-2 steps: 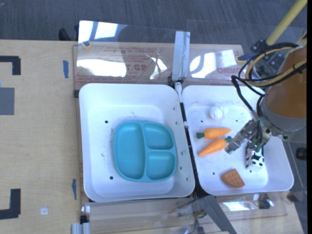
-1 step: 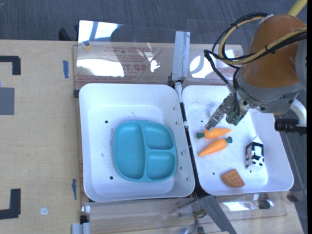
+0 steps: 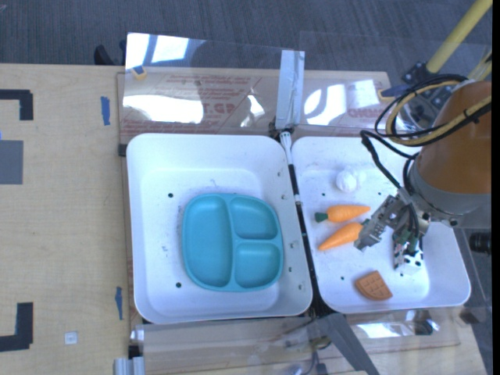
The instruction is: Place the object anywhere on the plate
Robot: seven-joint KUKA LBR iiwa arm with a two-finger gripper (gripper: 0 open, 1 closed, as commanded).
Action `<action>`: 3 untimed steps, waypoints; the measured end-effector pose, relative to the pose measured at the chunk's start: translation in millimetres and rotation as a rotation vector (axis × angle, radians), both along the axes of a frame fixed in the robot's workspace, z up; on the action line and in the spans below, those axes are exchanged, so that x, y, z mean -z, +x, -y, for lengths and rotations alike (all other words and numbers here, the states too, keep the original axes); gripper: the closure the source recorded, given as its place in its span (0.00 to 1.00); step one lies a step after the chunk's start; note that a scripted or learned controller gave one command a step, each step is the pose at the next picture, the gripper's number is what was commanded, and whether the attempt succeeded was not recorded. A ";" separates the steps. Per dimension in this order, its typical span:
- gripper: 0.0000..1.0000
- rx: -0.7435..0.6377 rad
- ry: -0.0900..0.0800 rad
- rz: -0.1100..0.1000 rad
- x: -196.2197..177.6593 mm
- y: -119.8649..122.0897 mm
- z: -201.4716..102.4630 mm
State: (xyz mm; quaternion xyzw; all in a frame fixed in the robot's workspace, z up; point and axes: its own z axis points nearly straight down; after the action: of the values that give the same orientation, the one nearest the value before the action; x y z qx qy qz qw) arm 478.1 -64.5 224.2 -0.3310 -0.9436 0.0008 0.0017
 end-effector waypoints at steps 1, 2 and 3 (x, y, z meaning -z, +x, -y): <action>1.00 -0.322 0.001 0.009 -22.2 54.1 -65.8; 1.00 -0.321 0.001 0.014 -32.3 54.7 -65.6; 1.00 -0.332 0.000 0.000 -6.5 -0.4 6.7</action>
State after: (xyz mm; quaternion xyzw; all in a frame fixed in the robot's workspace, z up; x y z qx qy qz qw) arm 477.7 -71.2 230.7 -0.1708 -0.9853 0.0012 0.0017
